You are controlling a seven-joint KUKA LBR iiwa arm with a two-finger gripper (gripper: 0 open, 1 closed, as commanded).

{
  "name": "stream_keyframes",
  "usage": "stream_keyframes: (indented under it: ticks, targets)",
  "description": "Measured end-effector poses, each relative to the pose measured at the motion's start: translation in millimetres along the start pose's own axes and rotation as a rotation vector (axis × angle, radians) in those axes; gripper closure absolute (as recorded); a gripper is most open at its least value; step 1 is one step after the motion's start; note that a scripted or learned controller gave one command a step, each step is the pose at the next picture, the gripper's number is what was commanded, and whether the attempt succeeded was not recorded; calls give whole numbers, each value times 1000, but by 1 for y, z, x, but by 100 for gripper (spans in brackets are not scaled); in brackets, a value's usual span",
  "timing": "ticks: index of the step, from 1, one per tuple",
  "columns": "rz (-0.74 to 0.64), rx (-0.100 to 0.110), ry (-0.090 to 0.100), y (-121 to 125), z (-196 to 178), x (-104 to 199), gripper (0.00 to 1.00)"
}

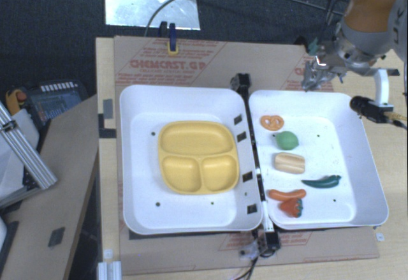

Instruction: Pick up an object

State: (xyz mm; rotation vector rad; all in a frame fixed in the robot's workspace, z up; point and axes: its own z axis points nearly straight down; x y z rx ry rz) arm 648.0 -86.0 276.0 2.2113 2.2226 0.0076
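Note:
The right bin [357, 145] holds several toy foods along its left side. A pretzel [272, 122] lies farthest back, then a green ball [287, 140], a tan bread roll [289, 162], and a dark green chili [322, 181]. An orange sausage [286, 194] and a small red and green piece [292, 208] lie nearest the front. My gripper [317, 76] hangs above the back rim of the right bin, well clear of the foods. Nothing shows between its fingers.
The left bin [137, 119] holds a yellow divided plate [196, 156]. A black hinge strip [250, 145] runs between the two bins. A blue and yellow clamp [172, 39] stands behind the left bin on the cardboard sheet.

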Motion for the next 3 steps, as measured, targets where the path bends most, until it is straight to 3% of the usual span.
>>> stream_keyframes:
  ticks: [3]
  targets:
    - [-4,8,3,-67,20,156,100]
